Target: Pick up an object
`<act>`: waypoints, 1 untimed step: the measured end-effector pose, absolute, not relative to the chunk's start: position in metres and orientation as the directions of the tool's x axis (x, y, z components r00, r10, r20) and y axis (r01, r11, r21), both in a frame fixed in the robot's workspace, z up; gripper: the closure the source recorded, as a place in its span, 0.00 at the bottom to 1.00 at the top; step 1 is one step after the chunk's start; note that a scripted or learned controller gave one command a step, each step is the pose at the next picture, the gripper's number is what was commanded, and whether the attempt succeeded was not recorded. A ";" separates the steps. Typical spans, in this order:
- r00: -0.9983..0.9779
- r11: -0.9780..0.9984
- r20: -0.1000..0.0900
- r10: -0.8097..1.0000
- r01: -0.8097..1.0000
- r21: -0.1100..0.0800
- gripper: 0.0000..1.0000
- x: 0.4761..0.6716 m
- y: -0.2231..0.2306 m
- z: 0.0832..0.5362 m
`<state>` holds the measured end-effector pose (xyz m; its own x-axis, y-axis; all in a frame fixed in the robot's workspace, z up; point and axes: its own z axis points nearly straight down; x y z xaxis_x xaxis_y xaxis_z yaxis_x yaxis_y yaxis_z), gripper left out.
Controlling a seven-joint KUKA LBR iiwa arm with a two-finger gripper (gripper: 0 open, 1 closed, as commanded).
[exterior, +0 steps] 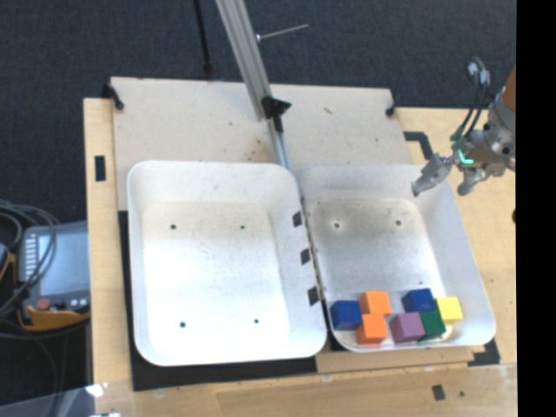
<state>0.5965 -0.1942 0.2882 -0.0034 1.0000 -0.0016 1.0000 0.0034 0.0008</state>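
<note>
Down at the near edge of the right bin [452, 241], a cluster of small blocks is packed together along the front wall. From the left: a blue block [346, 314], then an orange piece [374, 316] that looks like two cubes stacked or joined, a purple block [406, 327], a green block [433, 324], another blue block [420, 301] just behind those two, and a yellow block [449, 308] on the far right end. They sit touching or nearly touching one another, all low in the bin's front corner.

Up at the bin's far right corner, the pincer [445, 175] hangs above the rim, well apart from the blocks. Two grey fingers [429, 177] splay outward, spread and released, with nothing between them. A glimpse of the orange band on the arm shows at the upper right.

Over on the left, the left bin [217, 176] lies side by side with the right one, its floor speckled with dark scuffs. Both rest on the pale bench [252, 115], and a slanted aluminium bar [241, 37] rises from behind the bins.
</note>
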 end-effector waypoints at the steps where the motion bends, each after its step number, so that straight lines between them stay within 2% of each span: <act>1: 0.001 -0.001 -0.002 1.000 1.000 -0.003 0.00 0.590 -0.202 0.241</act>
<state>0.5896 -0.2024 0.2407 0.0013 1.0000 -0.0018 1.0000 -0.0013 -0.0035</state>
